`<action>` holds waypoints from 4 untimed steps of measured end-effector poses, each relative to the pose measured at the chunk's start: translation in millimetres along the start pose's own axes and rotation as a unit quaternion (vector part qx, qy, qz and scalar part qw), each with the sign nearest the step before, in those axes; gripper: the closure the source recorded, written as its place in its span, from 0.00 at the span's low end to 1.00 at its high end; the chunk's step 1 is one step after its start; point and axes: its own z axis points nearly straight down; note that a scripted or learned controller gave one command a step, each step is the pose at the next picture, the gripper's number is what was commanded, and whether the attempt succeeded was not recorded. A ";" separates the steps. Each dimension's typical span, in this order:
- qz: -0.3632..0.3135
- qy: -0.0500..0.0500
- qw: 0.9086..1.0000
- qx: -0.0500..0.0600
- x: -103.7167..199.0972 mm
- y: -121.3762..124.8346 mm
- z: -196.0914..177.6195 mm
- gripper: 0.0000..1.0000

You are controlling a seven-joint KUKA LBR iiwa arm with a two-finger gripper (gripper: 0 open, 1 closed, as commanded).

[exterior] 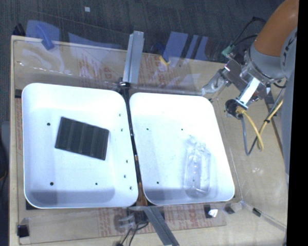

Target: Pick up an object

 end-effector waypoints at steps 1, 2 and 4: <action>-0.081 0.000 0.997 0.000 10.4 -1.6 12.5 0.00; -0.167 0.000 0.986 -0.001 15.7 -1.1 44.1 0.00; -0.257 -0.001 0.966 -0.001 16.0 -46.2 66.7 0.00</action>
